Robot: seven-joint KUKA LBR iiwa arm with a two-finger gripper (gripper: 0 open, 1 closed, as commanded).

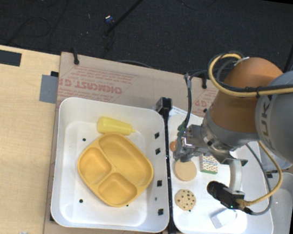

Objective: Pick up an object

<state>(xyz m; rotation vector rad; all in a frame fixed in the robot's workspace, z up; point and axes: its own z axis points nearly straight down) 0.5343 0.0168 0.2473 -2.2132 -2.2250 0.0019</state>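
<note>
- Two white bins side by side; the arm [257, 108] comes in from the right and hangs over the right bin [261, 226].
- The claw [185, 149] is down at the left part of the right bin, close to the divider. Honestly can't tell if it's wide or narrow, the wrist hides most of it, and I can't see anything sitting in it.
- Closest thing to grab: a plain tan round cookie [185, 171], lying flat right below the claw, basically touching or just under it from this angle.
- A chocolate-chip cookie [185, 199] lies further toward the front of the bin, apart from the claw.
- There's a small checkered block [209, 164] just right of the tan cookie, partly tucked under the arm.
- A tiny orange thing [173, 145] peeks out just left of the claw, too hidden to name.
- A small pale block [218, 219] sits near the front right of that bin.
- Left bin [62, 205] has a yellow divided plate [115, 169] and a yellow banana-ish thing [114, 126] behind it, well apart from the claw.
</note>
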